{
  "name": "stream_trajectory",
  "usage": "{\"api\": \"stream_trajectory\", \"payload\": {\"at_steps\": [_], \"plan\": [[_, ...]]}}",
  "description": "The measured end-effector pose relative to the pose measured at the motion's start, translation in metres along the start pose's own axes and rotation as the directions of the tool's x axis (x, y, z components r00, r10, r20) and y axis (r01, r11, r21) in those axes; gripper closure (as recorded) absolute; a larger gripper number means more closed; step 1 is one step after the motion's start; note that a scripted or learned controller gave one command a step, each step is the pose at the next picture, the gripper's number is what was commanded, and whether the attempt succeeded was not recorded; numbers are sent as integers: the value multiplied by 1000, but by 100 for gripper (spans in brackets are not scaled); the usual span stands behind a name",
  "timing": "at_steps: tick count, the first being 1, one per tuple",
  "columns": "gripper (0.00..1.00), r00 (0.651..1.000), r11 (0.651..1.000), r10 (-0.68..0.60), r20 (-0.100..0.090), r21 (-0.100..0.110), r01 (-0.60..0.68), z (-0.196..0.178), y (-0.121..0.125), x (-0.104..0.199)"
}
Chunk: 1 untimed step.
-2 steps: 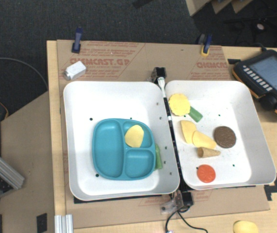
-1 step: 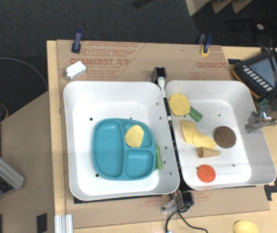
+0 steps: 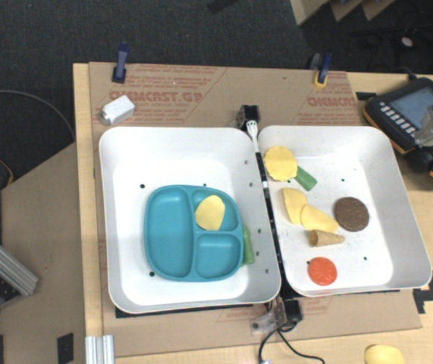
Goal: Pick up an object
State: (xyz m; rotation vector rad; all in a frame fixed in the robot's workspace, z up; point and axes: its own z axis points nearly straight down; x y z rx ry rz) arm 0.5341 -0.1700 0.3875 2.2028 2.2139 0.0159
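Note:
The left bin (image 3: 125,165) holds a teal divided plate (image 3: 171,237) with a yellow oval piece (image 3: 210,213) in its upper right compartment. A green piece (image 3: 247,246) lies against the plate's right edge. The right bin (image 3: 375,165) holds a yellow round piece (image 3: 280,162), a small green block (image 3: 305,178), two yellow wedge pieces (image 3: 304,211), a brown disc (image 3: 350,213), a tan piece (image 3: 324,238) and a red-orange disc (image 3: 322,271).
Both bins rest on a cardboard sheet (image 3: 201,97) held by blue clamps (image 3: 120,61) at the back. A small white block (image 3: 117,110) lies on the cardboard behind the left bin. A control pendant (image 3: 409,116) sits at the right. Cables hang at the front edge (image 3: 277,321).

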Motion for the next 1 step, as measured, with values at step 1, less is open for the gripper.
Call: {"api": "stream_trajectory", "payload": {"at_steps": [1], "plan": [[100,1000,1000,8,0,13,-8,-12,25,-57]]}}
